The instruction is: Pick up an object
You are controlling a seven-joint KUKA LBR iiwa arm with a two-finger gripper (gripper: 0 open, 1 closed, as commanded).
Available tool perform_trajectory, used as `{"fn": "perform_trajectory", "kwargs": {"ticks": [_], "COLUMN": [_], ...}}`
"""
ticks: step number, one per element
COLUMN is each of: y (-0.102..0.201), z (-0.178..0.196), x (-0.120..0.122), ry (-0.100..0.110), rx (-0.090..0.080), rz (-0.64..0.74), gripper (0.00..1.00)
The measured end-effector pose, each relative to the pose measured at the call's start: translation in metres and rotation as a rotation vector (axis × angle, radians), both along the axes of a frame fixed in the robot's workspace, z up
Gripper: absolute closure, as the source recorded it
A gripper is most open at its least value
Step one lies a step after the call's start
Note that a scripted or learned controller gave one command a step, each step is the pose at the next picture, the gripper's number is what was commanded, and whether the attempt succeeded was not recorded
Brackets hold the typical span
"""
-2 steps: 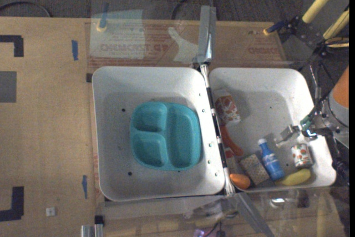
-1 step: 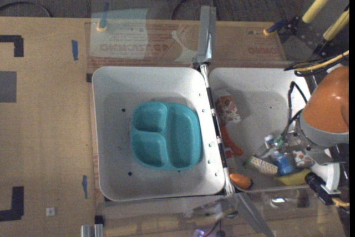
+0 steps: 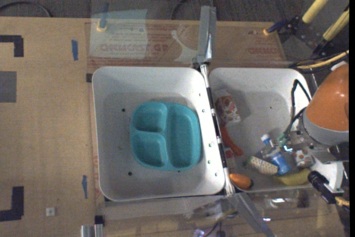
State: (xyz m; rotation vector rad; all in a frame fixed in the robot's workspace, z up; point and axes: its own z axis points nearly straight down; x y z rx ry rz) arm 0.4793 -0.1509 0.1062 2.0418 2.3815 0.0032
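Nearest the lens, at the lower edge of the right bin (image 3: 252, 77), we record an orange rounded item (image 3: 241, 180) resting in the bin's front-left corner, close to the divider between the two bins.

Right bin, further contents: a small red-and-white packet (image 3: 227, 109) near the left wall; a slim red-orange piece (image 3: 231, 143) lying below it along that wall; a tan, patterned block (image 3: 263, 165) toward the front; a blue item (image 3: 281, 162) just beside the block; a yellow curved item (image 3: 293, 178) at the front edge, touching or nearly touching the blue item. We take these loose items as the candidates for picking; all lie on the bin floor.

Arm (image 3: 330, 108): grey with an orange band, entering from the right over the right bin. Gripper (image 3: 284, 141): low over the cluster of blue and tan items, partly blurred among cables; we cannot tell whether it is apart or together, nor whether anything sits in it.

Left bin (image 3: 108, 119): one teal divided tray (image 3: 166, 135), three compartments, lying flat near the centre.

Surface (image 3: 44, 119): brown board with blue tape marks (image 3: 74, 49) and black corner marks (image 3: 14, 44).
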Motion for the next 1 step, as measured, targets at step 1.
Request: {"fn": "perform_trajectory", "kwargs": {"ticks": [1], "y": [0.0332], "z": [0.1117], "x": [0.0444], "ry": [0.004], "rx": [0.000], "rz": [-0.074], "gripper": [1.00]}}
